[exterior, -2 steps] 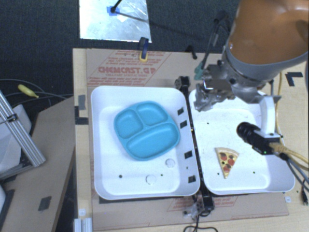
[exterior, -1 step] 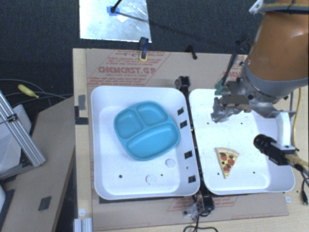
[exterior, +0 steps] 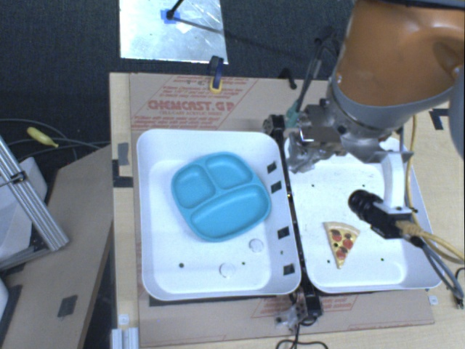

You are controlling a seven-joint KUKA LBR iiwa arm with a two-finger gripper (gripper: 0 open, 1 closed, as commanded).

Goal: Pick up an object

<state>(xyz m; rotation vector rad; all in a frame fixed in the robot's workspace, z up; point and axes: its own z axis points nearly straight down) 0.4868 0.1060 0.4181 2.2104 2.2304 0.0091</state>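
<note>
The cardboard-covered bench (exterior: 189,100) carries two shallow bins side by side. The grey arm with its orange band (exterior: 392,42) reaches in from the right and hangs over the far part of the right-hand white plastic bin (exterior: 367,271). Its jaws sit low near that bin's far left corner, close to the wall shared with the left-hand white plastic bin (exterior: 163,271). The wrist hides them, so I cannot tell whether they are apart or together, and nothing shows between them.

A light blue plastic plate with three compartments (exterior: 218,195) lies flat in the middle of the left bin. A small toy pizza slice with red spots (exterior: 341,242) lies flat on the right bin's floor, near its front and well apart from the jaws. Two small pale round discs (exterior: 256,245) (exterior: 228,270) lie in the left bin, just in front of the plate.
</note>
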